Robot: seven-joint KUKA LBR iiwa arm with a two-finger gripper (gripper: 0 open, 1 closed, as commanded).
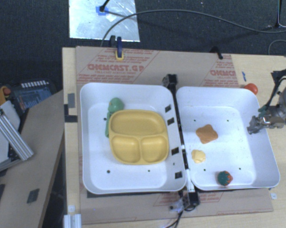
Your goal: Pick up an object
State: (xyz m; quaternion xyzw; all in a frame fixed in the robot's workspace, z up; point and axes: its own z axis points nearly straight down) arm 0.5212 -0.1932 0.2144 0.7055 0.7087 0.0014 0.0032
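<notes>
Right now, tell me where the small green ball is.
The green ball lies in the right bin, near its front edge. Its nearest neighbour is the pale yellow piece, up and to its left in the camera view.

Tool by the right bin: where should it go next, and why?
Probably leftward into the right bin, toward the tan piece. The tool sits at that bin's right rim with nothing visibly in it, and the tan piece lies apart from the yellow piece and the green-red ball.
</notes>
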